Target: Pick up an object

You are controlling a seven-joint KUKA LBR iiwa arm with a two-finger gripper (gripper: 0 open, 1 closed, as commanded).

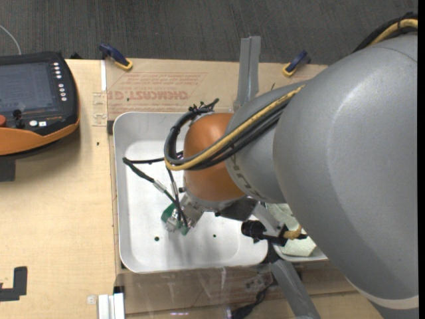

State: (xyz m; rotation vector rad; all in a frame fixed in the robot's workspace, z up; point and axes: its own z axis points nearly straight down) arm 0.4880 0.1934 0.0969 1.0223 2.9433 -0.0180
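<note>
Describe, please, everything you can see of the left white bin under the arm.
The left white bin is a shallow tray with rounded corners, smooth and plastic-looking, lying flat on the pale wooden bench. The arm hangs over its right part, hiding that side. A small green object lies on its floor by the gripper, along with a few dark specks.

Red print on the cardboard sheet point(159, 88) at the tabletop's far edge appears upside down and mirrored. It seems to read "CHEMCRYST"; the exact letters remain uncertain. No other text is legible.
</note>
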